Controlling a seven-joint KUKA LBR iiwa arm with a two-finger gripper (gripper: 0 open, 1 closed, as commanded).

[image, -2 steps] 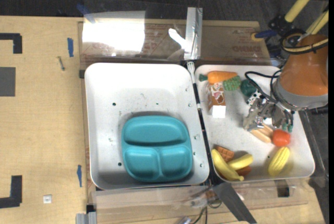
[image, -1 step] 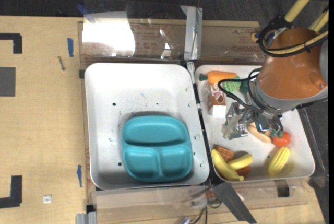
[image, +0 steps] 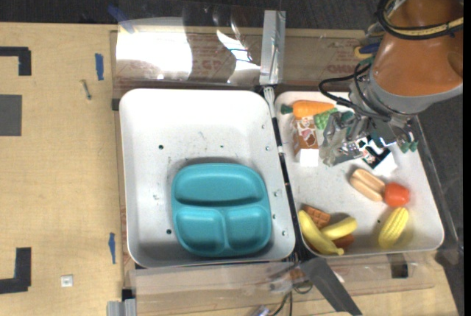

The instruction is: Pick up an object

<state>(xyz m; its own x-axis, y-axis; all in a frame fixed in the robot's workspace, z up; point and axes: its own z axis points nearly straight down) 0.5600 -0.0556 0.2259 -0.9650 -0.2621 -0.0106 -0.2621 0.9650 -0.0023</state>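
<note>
My gripper hangs low over the back of the right bin, below the grey and orange wrist. It is just right of a brown and white packet and below an orange carrot. In front of it lie a hot dog bun, a red tomato, a yellow corn cob and a banana with a brown piece beside it. The arm hides the bin's back right corner.
The left bin holds a teal divided plate at its front. A metal divider and a clear sheet stand behind the bins. Brown bench surface lies to the left.
</note>
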